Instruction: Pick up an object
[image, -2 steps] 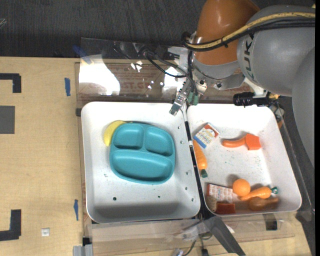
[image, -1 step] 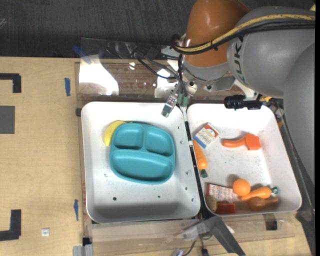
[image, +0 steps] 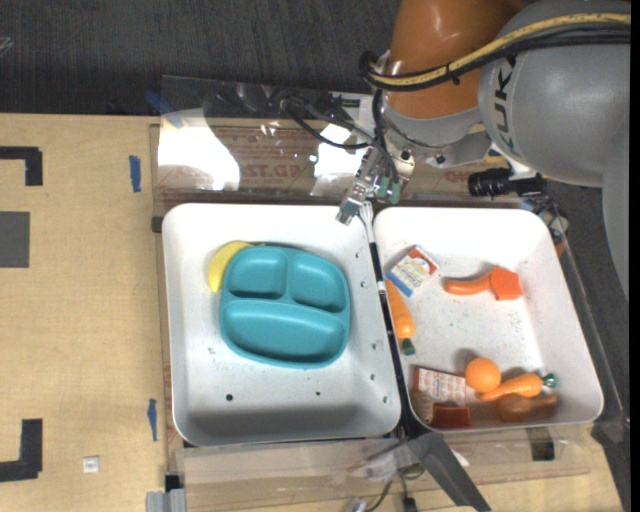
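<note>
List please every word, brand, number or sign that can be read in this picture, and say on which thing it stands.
"KU": large dark letters on the grey arm, cut off by other parts of the arm.
Reddish print on the clear sheet behind the bins: too blurred by glare to read.
Small white and red packet in the right bin: printed, too small to read.
Flat red and white packet near that bin's front: printed, too small to read.

Two bins sit side by side on the bench. The left bin (image: 190, 400) holds a divided tray (image: 285, 305), with a small rounded item (image: 220, 262) tucked under its left rim. The right bin (image: 575, 340) holds several items (mostly along its near edge): a packet (image: 412, 269) near the back-left, a carrot (image: 401, 317) just before it, and a ball (image: 483, 375) nearer the front.
</note>
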